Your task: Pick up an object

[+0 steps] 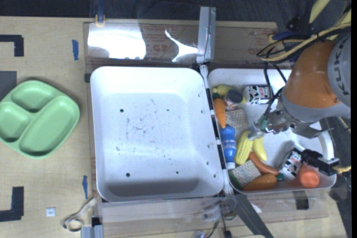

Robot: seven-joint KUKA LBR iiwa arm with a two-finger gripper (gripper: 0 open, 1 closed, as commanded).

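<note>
A grey KUKA arm (315,83) with an orange band reaches in over the right bin (268,76), the landmark for everything here, its wrist lowered toward the pile of toy food inside. To the left of that bin sits the left bin (150,131), its floor bare but for scuffs, apparently the place for picked items. Farther left again, well apart on the wooden bench (39,47), lies a green divided plate (38,118). Inside the right bin the objects crowd against the left wall and front edge: an orange carrot (220,111) near the back, a blue bottle (228,144) along the wall, a yellow corn cob (244,146) and a banana (259,147) beside it, a sausage (261,164) toward the front and an orange fruit (309,178) at the front right corner. The gripper (266,124) hangs just above the corn and banana, likely the target; whether its jaws are apart or closed cannot be told, and nothing is seen held.
</note>
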